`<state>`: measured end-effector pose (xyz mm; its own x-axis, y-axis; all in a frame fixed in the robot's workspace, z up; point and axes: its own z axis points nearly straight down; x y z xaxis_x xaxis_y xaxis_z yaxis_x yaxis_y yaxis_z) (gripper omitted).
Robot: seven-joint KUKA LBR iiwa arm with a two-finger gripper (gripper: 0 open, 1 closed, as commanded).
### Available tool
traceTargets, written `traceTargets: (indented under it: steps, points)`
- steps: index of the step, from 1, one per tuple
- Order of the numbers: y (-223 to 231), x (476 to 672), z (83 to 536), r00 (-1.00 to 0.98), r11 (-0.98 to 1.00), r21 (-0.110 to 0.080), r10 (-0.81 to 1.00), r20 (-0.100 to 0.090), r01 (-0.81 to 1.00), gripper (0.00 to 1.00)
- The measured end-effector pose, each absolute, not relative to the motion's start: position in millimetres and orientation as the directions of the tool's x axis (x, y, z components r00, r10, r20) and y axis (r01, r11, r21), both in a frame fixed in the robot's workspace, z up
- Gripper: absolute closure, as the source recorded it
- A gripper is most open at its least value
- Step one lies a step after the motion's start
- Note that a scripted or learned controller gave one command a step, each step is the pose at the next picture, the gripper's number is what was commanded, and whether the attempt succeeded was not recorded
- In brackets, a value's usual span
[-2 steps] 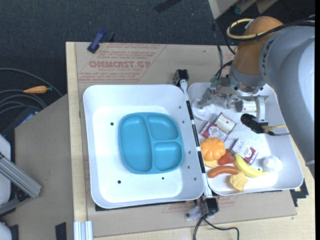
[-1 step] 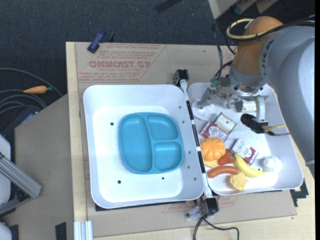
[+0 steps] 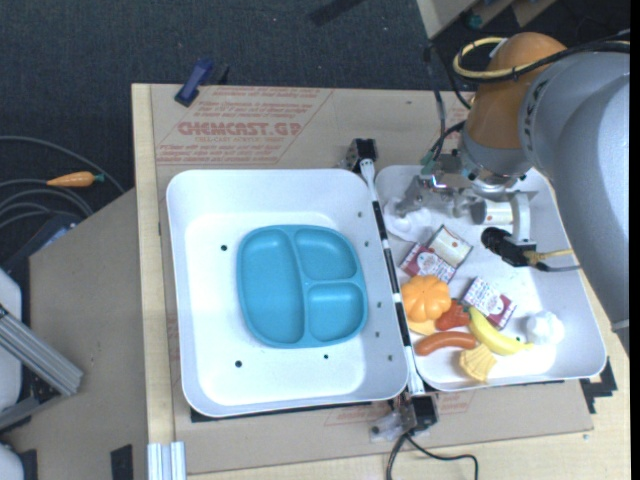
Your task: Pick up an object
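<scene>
The bench [image 3: 250, 133] is a flat brown board with red letters on it; two white bins sit on it side by side; the left bin [image 3: 200, 368] and the right bin [image 3: 580, 353] touch in the middle; a small blue thing [image 3: 194, 82] lies at the far edge.

Glossy plastic tray [image 3: 300, 284], smooth white bins [image 3: 200, 208], prob. plywood bench [image 3: 150, 148].

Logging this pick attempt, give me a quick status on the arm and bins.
End effector low over right bin's far end, nothing seen held. Toy food untouched: pumpkin, banana, sausage. Blue divided plate alone in left bin.
</scene>
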<state>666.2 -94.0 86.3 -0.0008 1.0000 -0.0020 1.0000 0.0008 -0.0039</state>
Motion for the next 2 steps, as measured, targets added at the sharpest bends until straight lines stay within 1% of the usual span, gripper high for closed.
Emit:
traceTargets:
  steps: [2]
  points:
    - [-93.5, 666.2, 86.3, 0.0, 0.0, -0.004, 1.0, -0.003, 1.0, 0.0]
